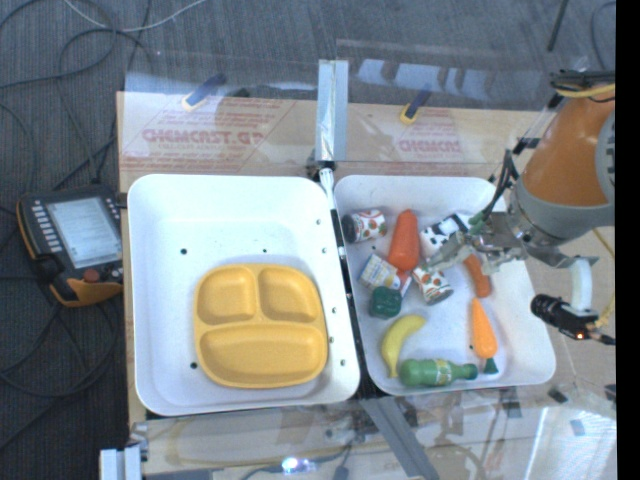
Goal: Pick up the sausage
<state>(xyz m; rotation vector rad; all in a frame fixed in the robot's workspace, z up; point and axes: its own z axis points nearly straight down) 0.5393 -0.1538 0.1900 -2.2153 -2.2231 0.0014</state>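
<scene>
Your gripper (470, 251) sits low in the right bin (520, 368), directly over the sausage (478, 275) near the bin's right side — the sausage lies just above the small carrot (483, 330). Finger opening cannot be determined — view too cluttered.

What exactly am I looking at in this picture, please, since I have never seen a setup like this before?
One camera looks down at a slant on a bench with two shallow white bins. The robot arm, grey with an orange band, reaches in from the right; its gripper hangs over the right bin. That bin holds toy food: a sausage, a banana, a carrot, a green bottle and small cartons. The left bin holds a yellow divided plate. I see nothing between the gripper's fingers.
</scene>
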